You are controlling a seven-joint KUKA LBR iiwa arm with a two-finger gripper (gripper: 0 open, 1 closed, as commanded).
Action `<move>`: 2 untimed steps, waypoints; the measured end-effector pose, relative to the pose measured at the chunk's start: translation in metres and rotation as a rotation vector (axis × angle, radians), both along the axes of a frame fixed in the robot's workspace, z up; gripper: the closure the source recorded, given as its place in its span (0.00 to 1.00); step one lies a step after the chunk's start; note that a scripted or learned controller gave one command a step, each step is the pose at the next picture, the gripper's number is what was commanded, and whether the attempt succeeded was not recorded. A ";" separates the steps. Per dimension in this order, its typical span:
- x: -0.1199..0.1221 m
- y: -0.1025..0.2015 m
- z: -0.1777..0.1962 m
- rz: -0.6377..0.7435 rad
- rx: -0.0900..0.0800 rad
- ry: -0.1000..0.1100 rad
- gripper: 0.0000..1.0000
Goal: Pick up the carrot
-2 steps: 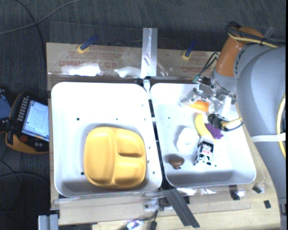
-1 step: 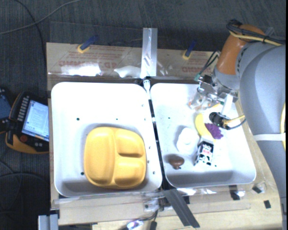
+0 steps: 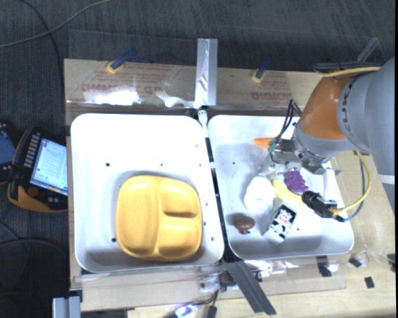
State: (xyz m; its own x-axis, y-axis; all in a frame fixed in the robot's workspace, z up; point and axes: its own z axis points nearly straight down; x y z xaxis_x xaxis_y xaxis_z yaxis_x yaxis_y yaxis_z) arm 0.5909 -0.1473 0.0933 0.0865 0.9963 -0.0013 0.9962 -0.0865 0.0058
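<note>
The grey arm (image 3: 375,105) with its orange band covers the right bin's (image 3: 232,177) far right corner. The left bin (image 3: 93,151) holds a yellow divided tray (image 3: 160,216). The tool (image 3: 283,152) is low in the right bin; whether it is clenched or released cannot be told. Near it lie a white lump (image 3: 257,193), a banana (image 3: 288,188), purple grapes (image 3: 294,178), a cow-print carton (image 3: 282,222) and a brown piece (image 3: 244,224). The carrot (image 3: 263,142) lies roughly left-right, mostly hidden behind the tool.
</note>
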 end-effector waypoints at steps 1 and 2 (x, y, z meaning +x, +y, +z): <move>-0.001 0.000 -0.002 0.000 0.000 0.002 0.00; 0.072 -0.024 -0.006 0.101 0.011 0.021 0.00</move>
